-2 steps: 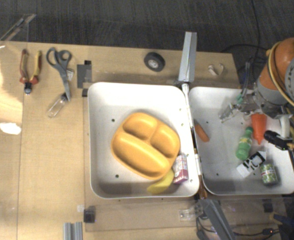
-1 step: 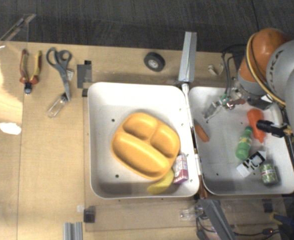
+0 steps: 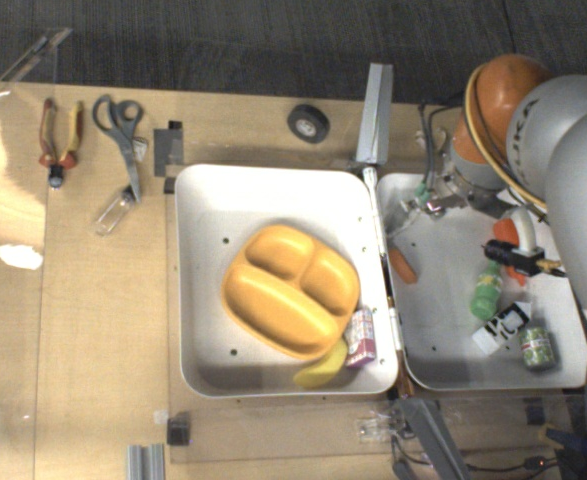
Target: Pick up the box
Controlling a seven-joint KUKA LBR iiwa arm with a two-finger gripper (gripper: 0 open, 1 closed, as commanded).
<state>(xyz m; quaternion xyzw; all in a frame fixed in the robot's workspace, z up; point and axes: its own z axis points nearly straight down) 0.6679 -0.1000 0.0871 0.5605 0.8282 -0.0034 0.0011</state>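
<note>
While the tool's (image 3: 425, 202) state is unclear, the box (image 3: 361, 336) touches a banana (image 3: 322, 367).

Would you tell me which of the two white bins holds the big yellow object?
The left bin holds the large yellow object; the right bin, under the arm, has smaller items like a green bottle.

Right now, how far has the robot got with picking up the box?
Nothing looks done yet. The small box lies in the left bin, wedged beside the big yellow toy and a banana. The arm hangs over the right bin, apart from the box. Reaching, gripping and lifting remain.
</note>
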